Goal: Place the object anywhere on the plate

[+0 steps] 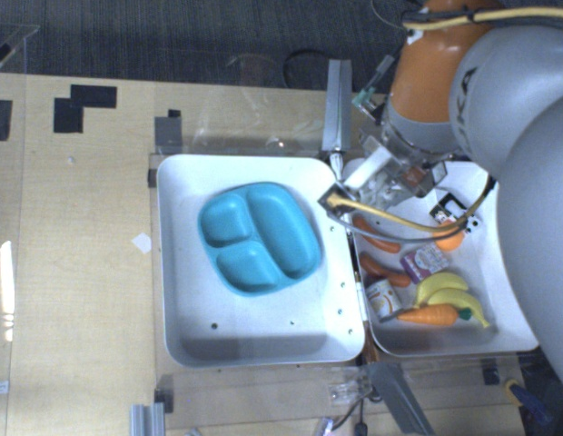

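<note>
Plate [260, 236], blue and split into three sections, sits bare in the left bin [186, 334], so by my reckoning the job is at its picking stage, nothing delivered yet. The arm [499, 80] leans in from the right with its hand [390, 187] low over the top of the right bin [513, 334], close to the wall between the two bins. Whether that hand is spread or closed I cannot tell; the wrist and a yellow cable [390, 216] hide the tips, and nothing plainly shows between them. The object to be moved must be one from the pile in the right bin: a banana [454, 293], a carrot [427, 315], a purple packet [423, 262], and orange pieces [381, 242] just beneath the hand. The next move, I'd say, needs a firm hold on one piece, a lift clear of the bin walls, then a short carry leftward. The toys lie touching and overlapping, so taking one alone looks awkward, and the loose cable could snag
</note>
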